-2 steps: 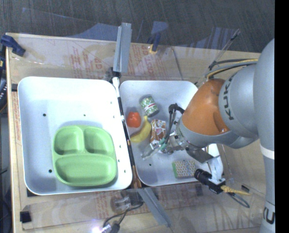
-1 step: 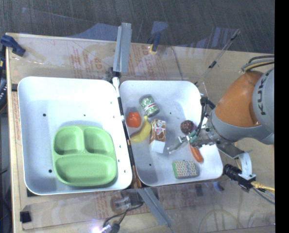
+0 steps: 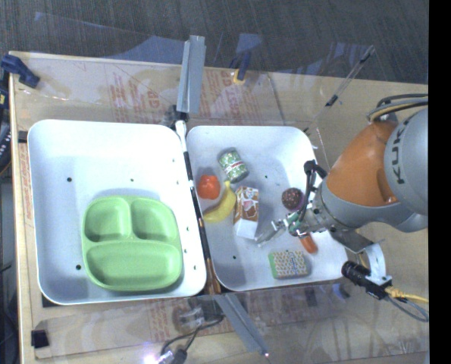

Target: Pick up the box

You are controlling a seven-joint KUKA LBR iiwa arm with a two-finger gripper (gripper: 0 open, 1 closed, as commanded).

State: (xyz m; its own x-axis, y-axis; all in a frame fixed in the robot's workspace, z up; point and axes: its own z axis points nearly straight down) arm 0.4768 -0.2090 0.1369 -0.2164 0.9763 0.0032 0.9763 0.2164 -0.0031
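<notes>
The box (image 3: 246, 205) is a small carton with a red-brown printed top and a white lower end. It lies flat near the middle of the right bin (image 3: 278, 138). My gripper (image 3: 267, 233) hangs low in that bin, just right of the box's white end and close to it. Nothing shows between the box and the bin floor, so the box rests there. The grey arm with its orange band (image 3: 361, 174) reaches in from the right.
Around the box lie a banana (image 3: 220, 208), a red tomato (image 3: 208, 186), a green-labelled can (image 3: 232, 164), a dark plum (image 3: 291, 197), a small orange piece (image 3: 308, 243) and a green patterned pad (image 3: 288, 263). The left bin (image 3: 58, 142) holds a green divided plate (image 3: 132, 243).
</notes>
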